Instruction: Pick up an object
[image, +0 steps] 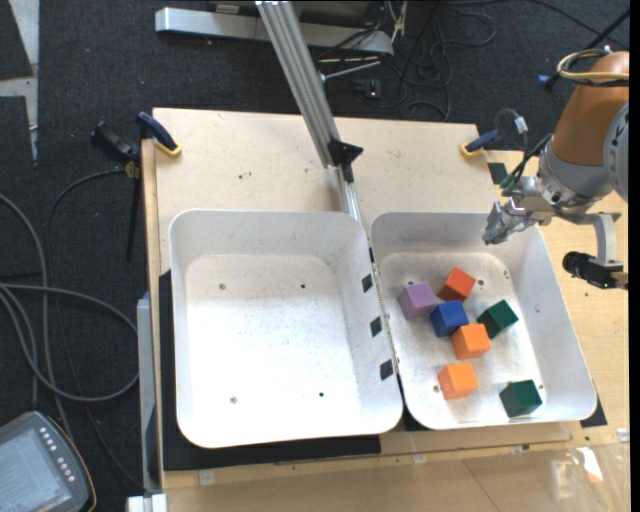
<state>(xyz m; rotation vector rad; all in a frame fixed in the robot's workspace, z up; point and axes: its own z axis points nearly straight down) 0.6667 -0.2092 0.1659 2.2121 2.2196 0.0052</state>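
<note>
The bench (260, 160) is a pale board with a clamp (158, 133) at its far left corner and another clamp (482, 141) at its far right. On it sit two white bins, touching along a shared middle edge. The left bin (200, 250) has a broad bare floor with only small dark specks, so all of its room is open out to its raised rims. A grey rail (305, 85) slants down from the top of the view and ends at the far end of the seam between the bins.

The right bin (560, 330) holds seven blocks, bunched in its middle and near half. From the left: a purple block (418, 298), a blue block (449, 318) touching it, an orange block (459, 284) just beyond them, a second orange block (471, 340), a third orange block (458, 380) nearer the front rim, a green block (498, 318), and a second green block (520, 397) close to the front right corner. The bin's far strip is bare.

The gripper (497, 232) hangs over the bin's far right rim, above that bare strip, apart from every block; the nearest is the far orange one, to its lower left. Whether its tip is open or closed cannot be told, and nothing shows in it. The arm (590, 120) enters from the right.
</note>
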